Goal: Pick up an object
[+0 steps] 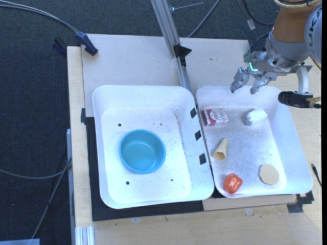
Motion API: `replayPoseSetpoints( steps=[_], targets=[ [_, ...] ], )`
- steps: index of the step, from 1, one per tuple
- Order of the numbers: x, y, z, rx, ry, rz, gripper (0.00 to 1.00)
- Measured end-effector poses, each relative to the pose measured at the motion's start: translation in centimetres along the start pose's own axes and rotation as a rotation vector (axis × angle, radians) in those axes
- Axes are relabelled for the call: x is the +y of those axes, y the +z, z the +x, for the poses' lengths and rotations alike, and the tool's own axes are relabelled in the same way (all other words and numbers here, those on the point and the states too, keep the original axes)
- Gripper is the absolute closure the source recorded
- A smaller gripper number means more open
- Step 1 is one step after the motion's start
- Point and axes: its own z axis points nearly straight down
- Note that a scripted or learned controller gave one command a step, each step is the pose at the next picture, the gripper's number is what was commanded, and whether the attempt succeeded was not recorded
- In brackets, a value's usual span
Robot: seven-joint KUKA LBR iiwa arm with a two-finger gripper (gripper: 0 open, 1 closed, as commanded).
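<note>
Nothing has been picked up yet. The gripper (pixel 246 84) hangs over the far rim of the right bin (pixel 301 162), fingers spread with nothing between them. Candidates lie in that bin: a red-and-white packet (pixel 214 117) and a small white object (pixel 254 117) near the far edge, a cone (pixel 220 148) mid-bin, a red pepper (pixel 232 182) and a tan disc (pixel 269 174) at the near edge. The left bin (pixel 107 106) holds a blue bowl (pixel 142 151). Descent, grasp and lift all remain.

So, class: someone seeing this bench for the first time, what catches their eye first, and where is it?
Probably the bright blue bowl, alone in the left bin. Next, the red-orange object at the near edge of the right bin. Then the gripper, open above that bin's far rim.
</note>
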Motion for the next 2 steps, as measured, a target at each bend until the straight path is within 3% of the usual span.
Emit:
replayPoseSetpoints(
  steps=[1, 2],
  targets=[
    [0.2, -0.5, 0.0, -0.001, -0.001, -0.008, 0.0],
    [0.4, 4.6, -1.0, -0.002, 0.001, -0.003, 0.0]
  ],
)
